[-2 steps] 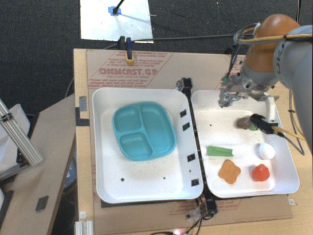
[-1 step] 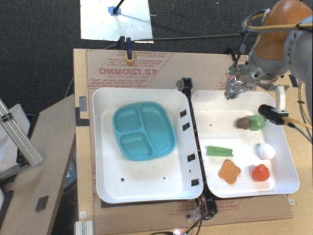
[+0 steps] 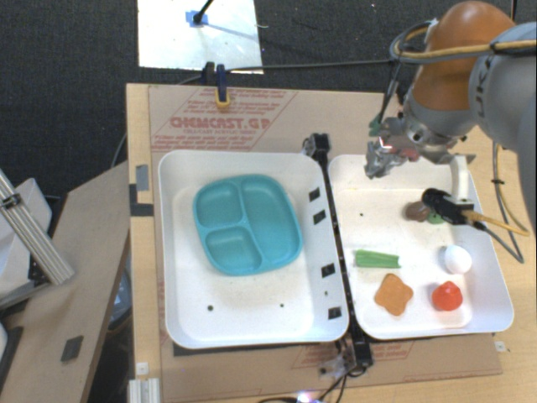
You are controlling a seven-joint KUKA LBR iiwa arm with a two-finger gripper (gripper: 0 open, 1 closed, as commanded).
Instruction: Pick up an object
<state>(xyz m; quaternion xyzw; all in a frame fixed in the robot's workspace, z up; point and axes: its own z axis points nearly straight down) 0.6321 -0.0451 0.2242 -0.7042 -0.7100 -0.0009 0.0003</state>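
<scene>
Red "CHEMCAST GP" lettering (image 3: 220, 123) marks the board under two bins, and the gripper (image 3: 379, 163), finger state impossible to tell, hangs over the right bin (image 3: 487, 309) holding an egg (image 3: 456, 259), tomato (image 3: 448, 296) and cookie (image 3: 393, 294).

teal tray (image 3: 247, 223), red pepper (image 3: 448, 295), white egg (image 3: 456, 259)

- The arm's jaws hang over the far left corner of the shallow white right-hand bin (image 3: 495, 305).
- The flat green strip (image 3: 377, 259) lies nearer than the jaws, with the orange cookie-shaped piece (image 3: 393, 295) nearer still.
- To the jaws' right and nearer lie the small brown lump (image 3: 416, 211), the white egg-shaped ball (image 3: 456, 259) and the red rounded toy (image 3: 448, 296).
- Left of the jaws, the turquoise three-compartment plastic tray (image 3: 247, 222) lies in the shallow white left-hand bin (image 3: 180, 309).
</scene>
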